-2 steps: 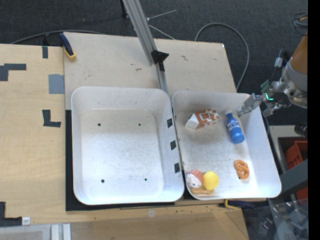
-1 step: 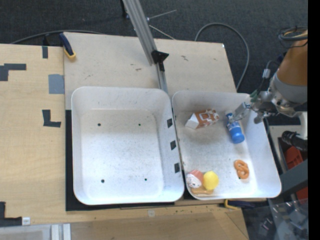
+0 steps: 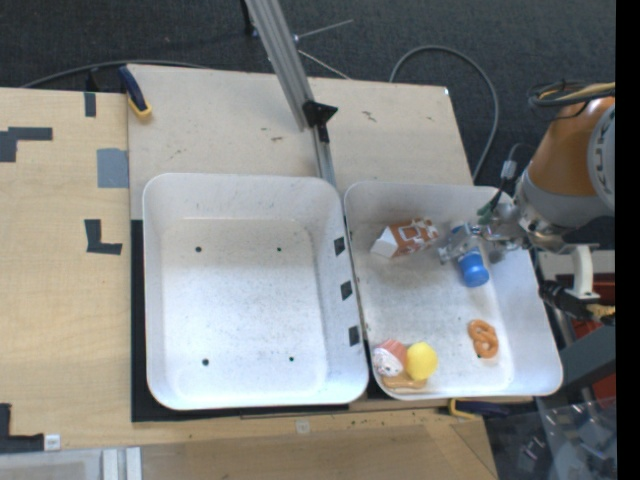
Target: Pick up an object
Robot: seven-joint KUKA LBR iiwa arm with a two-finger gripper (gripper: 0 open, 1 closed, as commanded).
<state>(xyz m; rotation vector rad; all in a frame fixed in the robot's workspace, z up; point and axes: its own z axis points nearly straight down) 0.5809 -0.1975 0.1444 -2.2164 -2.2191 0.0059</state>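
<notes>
Claw (image 3: 463, 245): low in right bin (image 3: 530, 368), at blue cylinder (image 3: 472, 269); whether apart, together or clamped cannot tell.

Camera view:
- Blue cylinder: upper middle of right bin, long axis roughly upper-left to lower-right, far end pointing lower right.
- Neighbour: orange-white carton (image 3: 405, 237) just left.
- Risk: cylinder rolls aside under off-centre contact; claw nudges carton instead.

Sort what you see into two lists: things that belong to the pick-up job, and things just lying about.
Belongs to the job:
gripper
blue cylinder
orange-and-white carton
yellow ball
pretzel-shaped toy
right bin

Just lying about:
left bin
yellow-tipped clamp
metal rail
black cable
</notes>
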